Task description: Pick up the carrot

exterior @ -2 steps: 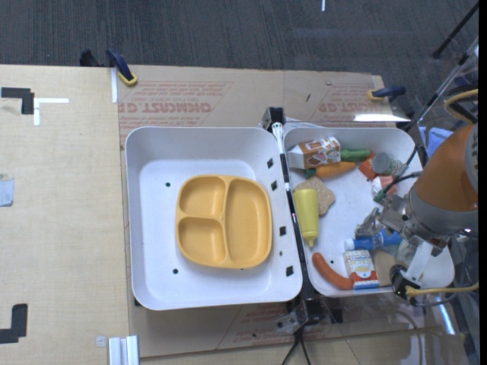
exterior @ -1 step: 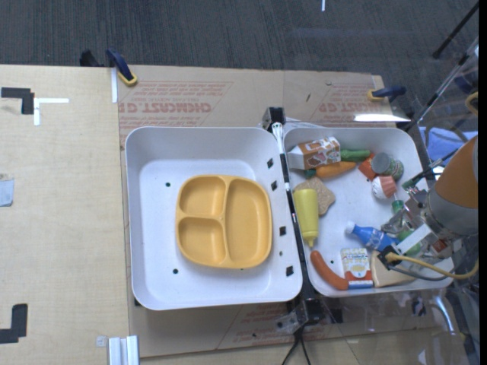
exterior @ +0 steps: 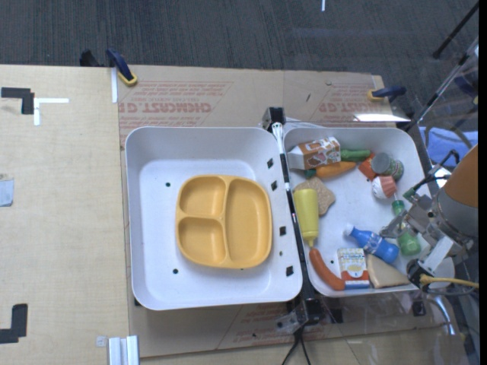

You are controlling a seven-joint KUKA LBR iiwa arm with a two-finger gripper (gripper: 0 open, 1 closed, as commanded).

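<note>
Half-hidden carrot (exterior: 338, 169) under green vegetable (exterior: 354, 155), end effector (exterior: 402, 226) indistinct

Bins (exterior: 144, 226) smooth glossy white plastic; tray (exterior: 225, 221) matt yellow plastic; cardboard (exterior: 183, 105) under, dull brown; bench (exterior: 57, 219) pale wood-look.

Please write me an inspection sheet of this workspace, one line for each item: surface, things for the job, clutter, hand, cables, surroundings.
Surface: wooden bench with cardboard under two white bins.
Job's things: carrot lies near the far end of the right bin, beside a small carton.
Clutter: yellow divided plate in the left bin; yellow bottle, blue bottle, sausage and more toy food in the right bin.
Hand: hand at the right bin's right rim, away from the carrot; finger state cannot be told.
Cables: black cable at the near edge.
Surroundings: dark carpet beyond the bench.
</note>
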